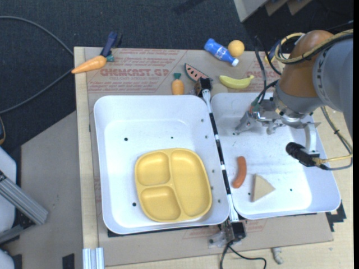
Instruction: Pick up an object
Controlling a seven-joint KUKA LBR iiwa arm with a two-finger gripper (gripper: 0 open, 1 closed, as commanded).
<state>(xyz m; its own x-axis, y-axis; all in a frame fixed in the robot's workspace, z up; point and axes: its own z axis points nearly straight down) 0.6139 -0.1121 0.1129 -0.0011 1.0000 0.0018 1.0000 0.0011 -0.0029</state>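
Nearest the camera, the yellow divided plate [173, 184] lies in the left bin [112, 122], well to the left of the pincer [262, 122] and lower in the view, close to that bin's near rim, with bare white floor around its other sides. The pincer hangs over the far part of the right bin [320, 198], its two thin fingers spread apart with nothing between them, their tips near the bin's far-left corner and the divider between the bins. Below the pincer in the view, an orange sausage [240, 171] lies just beside the divider, and a tan wedge [260, 188] sits just to its right, the two near each other but apart. Open white floor lies between the pincer and these two pieces, and more to the right of the wedge toward the bin's right rim. Beyond the bins' far rims, on the tabletop [134, 72], a banana [235, 82] lies just above the pincer in the view; a blue bottle [219, 51] and an orange ball [236, 47] lie further off, and a carrot [90, 65] lies far to the left.
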